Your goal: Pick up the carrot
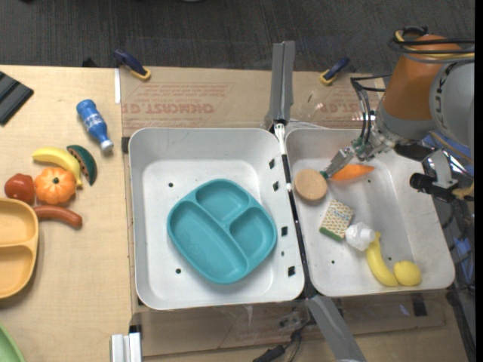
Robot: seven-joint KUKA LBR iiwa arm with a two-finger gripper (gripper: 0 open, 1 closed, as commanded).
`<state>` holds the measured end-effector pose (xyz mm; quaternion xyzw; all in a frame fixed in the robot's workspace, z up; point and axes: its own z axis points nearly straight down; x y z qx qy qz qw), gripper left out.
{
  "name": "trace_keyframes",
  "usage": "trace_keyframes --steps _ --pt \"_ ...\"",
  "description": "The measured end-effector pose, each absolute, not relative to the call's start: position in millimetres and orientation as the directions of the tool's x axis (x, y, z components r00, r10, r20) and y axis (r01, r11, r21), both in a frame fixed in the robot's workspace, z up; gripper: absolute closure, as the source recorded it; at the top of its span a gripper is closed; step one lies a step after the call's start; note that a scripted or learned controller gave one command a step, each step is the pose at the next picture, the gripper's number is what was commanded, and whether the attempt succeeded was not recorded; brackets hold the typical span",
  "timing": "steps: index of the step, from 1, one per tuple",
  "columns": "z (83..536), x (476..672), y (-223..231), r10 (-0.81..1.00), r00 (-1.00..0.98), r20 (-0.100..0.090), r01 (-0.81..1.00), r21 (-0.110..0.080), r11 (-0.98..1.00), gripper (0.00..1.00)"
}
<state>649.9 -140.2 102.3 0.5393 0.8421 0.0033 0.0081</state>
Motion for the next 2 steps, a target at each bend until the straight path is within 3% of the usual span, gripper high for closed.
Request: trace_keyframes --steps 1,2 --pt "114 651.2 -140 0.909 -0.416 -0.012 0.909 0.019 0.416 1.00" --pt "215 627.9 -62 0.929 -0.370 -0.001 0.929 0.001 0.370 1.00"
